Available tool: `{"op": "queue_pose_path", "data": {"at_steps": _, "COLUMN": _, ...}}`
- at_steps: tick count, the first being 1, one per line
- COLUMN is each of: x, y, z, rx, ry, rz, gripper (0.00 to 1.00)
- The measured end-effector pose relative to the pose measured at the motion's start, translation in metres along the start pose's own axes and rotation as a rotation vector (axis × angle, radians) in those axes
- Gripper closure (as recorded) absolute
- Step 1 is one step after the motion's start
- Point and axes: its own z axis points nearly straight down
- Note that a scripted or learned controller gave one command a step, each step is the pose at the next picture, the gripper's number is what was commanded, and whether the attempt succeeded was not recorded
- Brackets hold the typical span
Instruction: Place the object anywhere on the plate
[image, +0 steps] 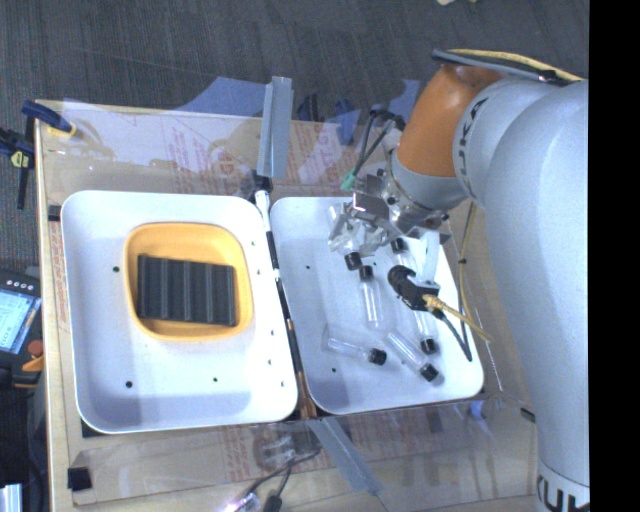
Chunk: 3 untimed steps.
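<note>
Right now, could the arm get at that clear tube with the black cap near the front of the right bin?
Probably yes. The tube lies flat and apart from its neighbours in the right bin, nothing covers it, and the gripper hangs over the same bin's far end.

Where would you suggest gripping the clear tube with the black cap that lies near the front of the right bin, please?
Grip the clear tube around the middle of its barrel, coming straight down from above with the fingers either side of its long axis. It lies flat on the right bin floor, roughly left to right, its black cap at the right end, apart from its neighbours.
</note>
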Motion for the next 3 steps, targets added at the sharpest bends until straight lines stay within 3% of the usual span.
{"op": "queue_pose_path", "data": {"at_steps": 1, "x": 0.045, "y": -0.028, "z": 0.017, "rx": 0.004, "ry": -0.002, "rz": -0.267, "gripper": 1.0}}
{"op": "queue_pose_path", "data": {"at_steps": 2, "x": 0.101, "y": -0.027, "z": 0.015, "rx": -0.003, "ry": -0.003, "rz": -0.513, "gripper": 1.0}}
{"op": "queue_pose_path", "data": {"at_steps": 3, "x": 0.101, "y": -0.027, "z": 0.015, "rx": -0.003, "ry": -0.003, "rz": -0.513, "gripper": 0.0}}
